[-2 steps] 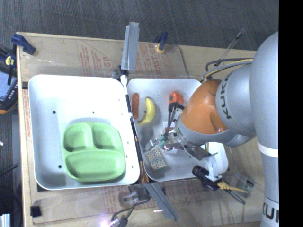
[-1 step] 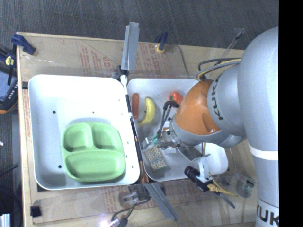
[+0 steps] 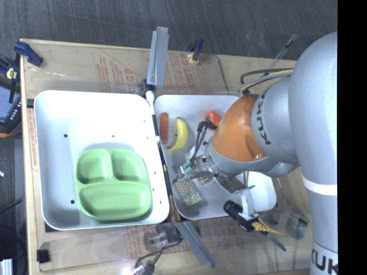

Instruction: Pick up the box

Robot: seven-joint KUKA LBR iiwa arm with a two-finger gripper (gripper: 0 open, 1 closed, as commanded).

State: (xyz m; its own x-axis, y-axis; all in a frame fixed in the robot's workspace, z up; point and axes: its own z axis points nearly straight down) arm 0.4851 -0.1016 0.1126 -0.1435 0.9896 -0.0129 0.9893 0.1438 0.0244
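So the arm (image 3: 269,130) is hunched low over the right bin (image 3: 172,105), its hand (image 3: 195,173) right above the patterned box (image 3: 189,192) near the front-left corner. Can't tell its grip state. Banana (image 3: 181,133) sits behind; green tray (image 3: 113,183) in the left bin (image 3: 51,105).

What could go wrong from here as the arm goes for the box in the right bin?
The box lies near the right bin's left wall, so a grasp could jam against the wall or push the box away. The arm hides much of that bin. The banana and other items close by might get knocked.
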